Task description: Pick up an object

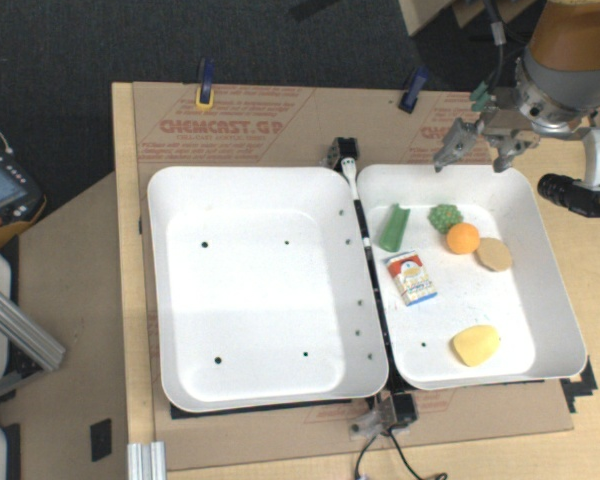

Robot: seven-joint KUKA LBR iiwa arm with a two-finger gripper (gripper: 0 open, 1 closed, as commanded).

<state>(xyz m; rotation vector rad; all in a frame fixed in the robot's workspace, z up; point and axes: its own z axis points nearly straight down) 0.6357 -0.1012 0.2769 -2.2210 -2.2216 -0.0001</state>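
Tool (477,155), spread wide, hovers over far rim of right bin (510,308), cardboard sheet (280,118) beneath, dark floor (130,28) around.

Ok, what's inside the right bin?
Six things: a green block, a green broccoli-like piece, an orange ball, a tan disc, a red-and-white carton, a yellow lump. Only the bin floor beneath each is covered.

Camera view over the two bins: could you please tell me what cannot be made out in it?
- Red-and-white carton, camera view: its print is too small to read.
- Tan disc, camera view: too blurred to tell what it is, or whether it touches the orange.
- Gripper, camera view: height over the right bin unclear from one slant; arm cut off by the top edge.
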